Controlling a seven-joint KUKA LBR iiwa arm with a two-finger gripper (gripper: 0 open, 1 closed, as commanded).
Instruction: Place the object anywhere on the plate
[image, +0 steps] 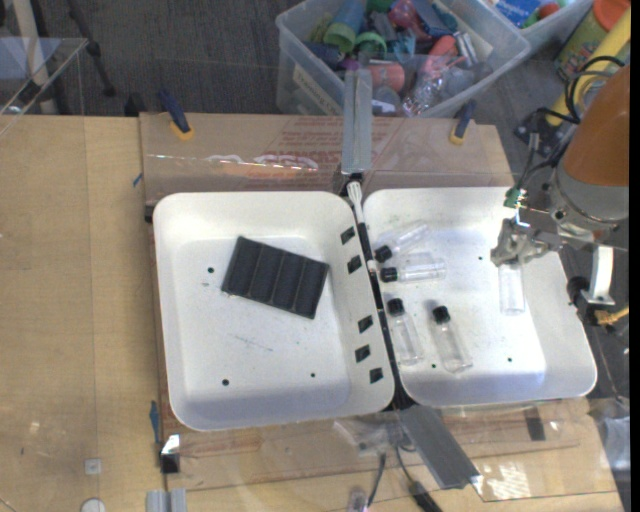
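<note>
My claw hangs over the right bin, a clear vial below it.

Four clear vials (415, 255) with black caps lie scattered in the right bin (570, 375); the dark ridged plate (275, 277) sits in the left bin (180, 330), past the divider. My claw (515, 245) grips the top of another clear vial (511, 288), which hangs upright between my fingers.

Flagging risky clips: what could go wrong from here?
The gripper is above a clear vial near the right bin's far edge; a transparent, round vial may roll or slip. The dark plate lies in the left bin, so carrying must clear the central divider. Other vials could be knocked.
</note>
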